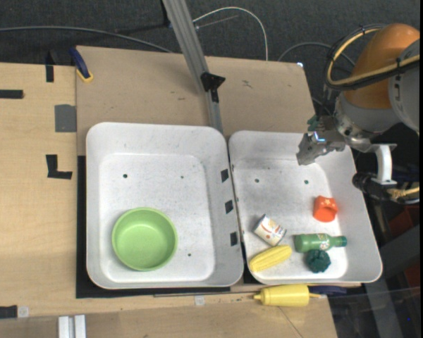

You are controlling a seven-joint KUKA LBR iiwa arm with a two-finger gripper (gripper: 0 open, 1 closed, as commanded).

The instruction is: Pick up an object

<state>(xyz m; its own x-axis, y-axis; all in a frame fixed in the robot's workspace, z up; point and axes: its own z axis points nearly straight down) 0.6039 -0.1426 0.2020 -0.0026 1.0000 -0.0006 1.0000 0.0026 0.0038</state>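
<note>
My gripper (311,148) hangs over the far right corner of the right bin (282,164), well apart from the objects. Its fingers point down with nothing visible between them. In the near part of that bin lie an orange-red toy (325,208), a small white can (269,229), a green bottle (319,243), a yellow corn cob (270,258) and a dark green clump (317,260). A green bowl (144,239) sits in the near left corner of the left bin (155,146).
A yellow bottle (285,296) lies on the bench just in front of the right bin. A grey pole (190,41) slants over the back between the bins. Cables run along the bench's far edge.
</note>
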